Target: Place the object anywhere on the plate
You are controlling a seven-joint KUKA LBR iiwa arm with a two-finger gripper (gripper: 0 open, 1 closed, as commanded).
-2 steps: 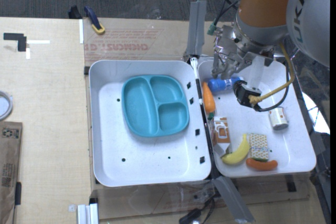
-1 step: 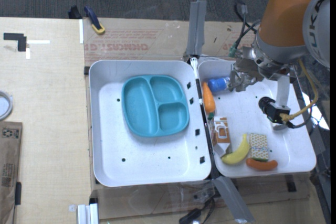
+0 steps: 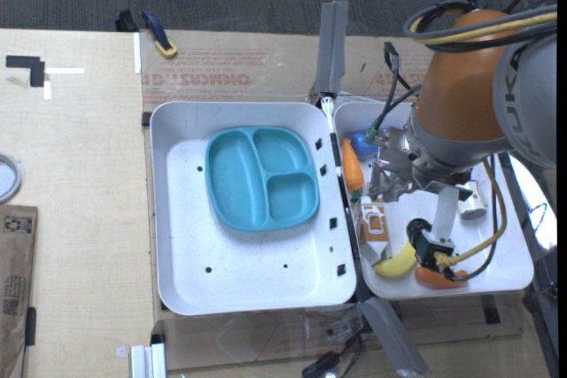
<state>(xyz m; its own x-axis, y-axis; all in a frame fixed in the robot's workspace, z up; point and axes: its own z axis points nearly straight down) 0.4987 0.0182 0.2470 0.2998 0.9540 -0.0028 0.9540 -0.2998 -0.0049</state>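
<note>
- Plate (image 3: 262,178), blue, three wells, sits mid left bin (image 3: 177,279), skewed toward 11 o'clock.
- Arm (image 3: 469,84) hangs over right bin (image 3: 514,274).
- Gripper (image 3: 387,181) is low at the bin's 9 o'clock side. Cannot tell if wide or narrow; the wrist hides it.
- Carrot (image 3: 352,165) lies along the bin's left wall at 10 o'clock, just beside the gripper and apart from the plate.
- Box (image 3: 373,223) is at 8 o'clock, below the carrot.
- Banana (image 3: 396,261) is at 7 o'clock, near the front wall.
</note>
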